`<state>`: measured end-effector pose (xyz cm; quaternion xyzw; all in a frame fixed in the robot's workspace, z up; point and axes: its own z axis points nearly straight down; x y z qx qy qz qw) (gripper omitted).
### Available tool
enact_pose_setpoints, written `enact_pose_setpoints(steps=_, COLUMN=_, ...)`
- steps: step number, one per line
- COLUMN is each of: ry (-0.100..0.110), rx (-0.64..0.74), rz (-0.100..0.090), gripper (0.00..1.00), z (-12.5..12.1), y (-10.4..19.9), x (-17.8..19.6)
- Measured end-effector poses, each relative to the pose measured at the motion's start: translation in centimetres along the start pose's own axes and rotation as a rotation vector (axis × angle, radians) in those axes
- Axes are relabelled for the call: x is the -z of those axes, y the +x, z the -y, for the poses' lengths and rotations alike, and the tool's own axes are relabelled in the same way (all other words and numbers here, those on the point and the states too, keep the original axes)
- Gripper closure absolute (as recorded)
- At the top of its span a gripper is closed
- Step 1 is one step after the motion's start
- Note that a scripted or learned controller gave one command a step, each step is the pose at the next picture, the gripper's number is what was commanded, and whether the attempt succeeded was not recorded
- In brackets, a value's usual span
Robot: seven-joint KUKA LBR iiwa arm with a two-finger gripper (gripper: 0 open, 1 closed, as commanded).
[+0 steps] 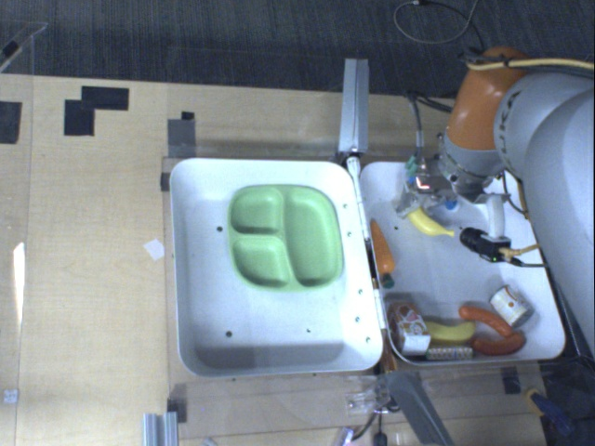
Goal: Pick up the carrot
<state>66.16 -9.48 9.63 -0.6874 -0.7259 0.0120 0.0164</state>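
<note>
Two shallow white bins sit side by side on the surface; the left bin holds a green divided tray, while the right bin holds the clutter; the carrot lies along the right bin's left wall, orange with its green end toward the near side, apart from a yellow banana-like piece near the far end; red sausages, a small can and other food pieces crowd the near edge; the tool hangs over the far part of the right bin, near the yellow piece and well short of the carrot; whether it is open or closed I cannot tell, and nothing visibly sits in it; the step looks like the approach, so next it likely needs to shift toward the left wall and descend over the carrot, lined up with its length.
</note>
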Motion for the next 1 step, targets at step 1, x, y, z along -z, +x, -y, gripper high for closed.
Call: enact_pose_setpoints(steps=1, ry=-0.047, rx=-0.169, rz=0.004, gripper=1.00, z=-0.59, y=1.73, x=9.09)
